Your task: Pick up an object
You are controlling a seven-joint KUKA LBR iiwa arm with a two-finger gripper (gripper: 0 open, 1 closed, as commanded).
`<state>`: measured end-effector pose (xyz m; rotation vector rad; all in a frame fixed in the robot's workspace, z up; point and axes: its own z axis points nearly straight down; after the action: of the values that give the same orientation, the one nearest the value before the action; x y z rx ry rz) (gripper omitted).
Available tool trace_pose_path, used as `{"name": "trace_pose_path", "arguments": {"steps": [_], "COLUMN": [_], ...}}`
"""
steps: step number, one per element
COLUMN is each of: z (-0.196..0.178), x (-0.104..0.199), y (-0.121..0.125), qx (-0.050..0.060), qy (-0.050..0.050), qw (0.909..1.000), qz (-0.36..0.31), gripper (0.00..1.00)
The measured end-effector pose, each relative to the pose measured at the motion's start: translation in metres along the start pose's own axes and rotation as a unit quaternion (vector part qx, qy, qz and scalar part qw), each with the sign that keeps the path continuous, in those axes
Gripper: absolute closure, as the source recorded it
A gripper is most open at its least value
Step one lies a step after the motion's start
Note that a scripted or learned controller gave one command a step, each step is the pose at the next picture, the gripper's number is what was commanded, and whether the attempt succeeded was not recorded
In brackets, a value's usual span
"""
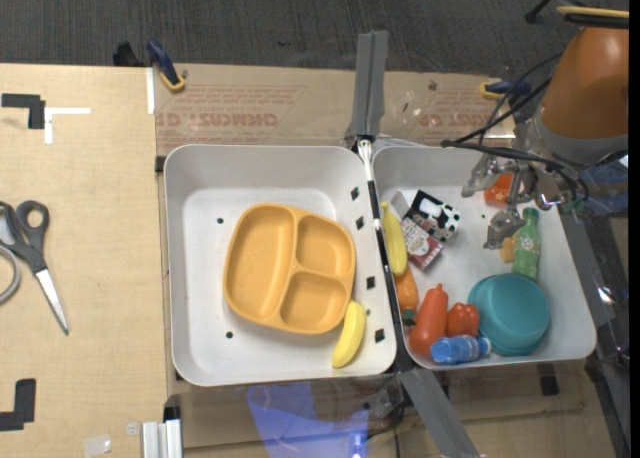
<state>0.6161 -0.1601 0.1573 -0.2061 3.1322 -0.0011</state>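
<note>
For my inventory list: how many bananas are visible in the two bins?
2. One banana lies in the left bin beside the orange tray; one banana lies in the right bin along its left wall. Others may be hidden.

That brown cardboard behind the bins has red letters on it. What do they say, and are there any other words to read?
Cardboard: red print, upside down and too blurred to read.
Small carton in the right bin: print too small to read.
Green bottle: label unreadable.

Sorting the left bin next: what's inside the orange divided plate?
The orange divided plate shows three bare compartments. A banana lies at its lower right rim. Whatever sits beneath the plate is covered.
</note>
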Motion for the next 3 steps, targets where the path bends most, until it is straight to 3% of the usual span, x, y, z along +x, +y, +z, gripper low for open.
{"name": "trace_pose_path", "arguments": {"steps": [1,2,3], "z": [0.064,0.059,0.064], "x": [0.001,0.028,0.017], "y": [-0.050,-0.057,-0.020], "qx": [0.000,0.003,0.000], "qy": [-0.001,-0.008,-0.001], "qw": [0.9999,0.9990,0.9993], "qz": [-0.011,-0.043,0.037], "gripper": [0.00,0.00,0.00]}}
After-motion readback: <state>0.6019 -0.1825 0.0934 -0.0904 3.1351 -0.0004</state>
